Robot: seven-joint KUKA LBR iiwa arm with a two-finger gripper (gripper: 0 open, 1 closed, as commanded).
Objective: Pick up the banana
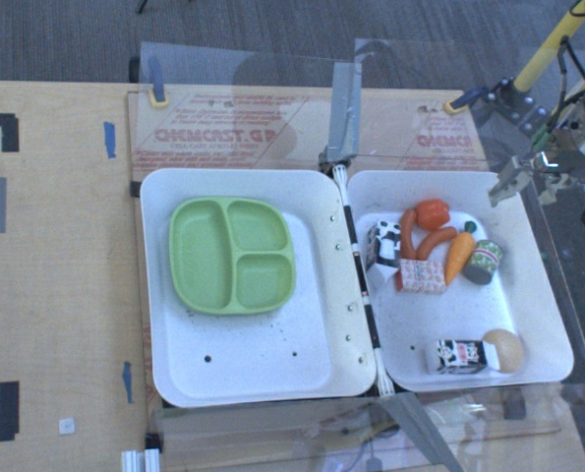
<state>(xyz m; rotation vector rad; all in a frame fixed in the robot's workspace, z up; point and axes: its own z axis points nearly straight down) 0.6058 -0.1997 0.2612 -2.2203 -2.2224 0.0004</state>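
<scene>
Two shallow white bins are shown: in the right-hand white bin (439, 315), behind a cow-patterned carton (459, 356), no banana is distinguished among clustered toy foods (435, 249); presumably light, stiff and slippery, it would be taken mid-length; the grey two-finger gripper (513, 180) beyond cannot be judged spread or closed.

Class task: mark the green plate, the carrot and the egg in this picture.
Green plate (203, 259): camera view, its large left compartment.
Carrot (458, 256): camera view, middle of its orange body.
Egg (503, 350): camera view, centre of its shell.
</scene>
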